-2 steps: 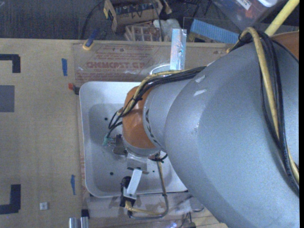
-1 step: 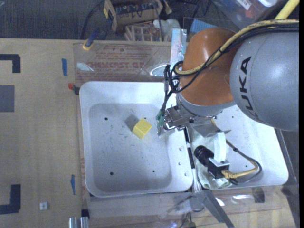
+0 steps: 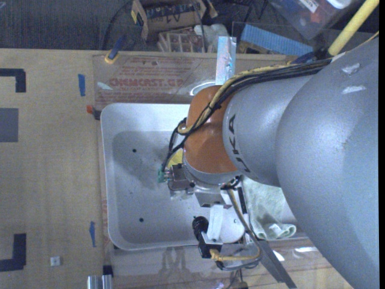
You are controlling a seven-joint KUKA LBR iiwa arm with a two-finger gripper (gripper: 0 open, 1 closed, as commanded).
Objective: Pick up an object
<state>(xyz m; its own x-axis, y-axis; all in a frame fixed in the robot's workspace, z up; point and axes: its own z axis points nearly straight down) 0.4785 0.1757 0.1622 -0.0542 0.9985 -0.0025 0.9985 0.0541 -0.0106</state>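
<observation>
The grey arm [image 3: 289, 131] hangs low over the white bin [image 3: 129, 179] on the bench [image 3: 48, 179], hiding its end effector, a pale cloth [image 3: 267, 212] lying in the bin toward the bench's right edge.

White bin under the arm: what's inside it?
The shallow white bin shows bare grey floor at its left. A pale crumpled cloth lies at the right, and a yellow scrap peeks beside the orange band. The arm covers everything between.
</observation>
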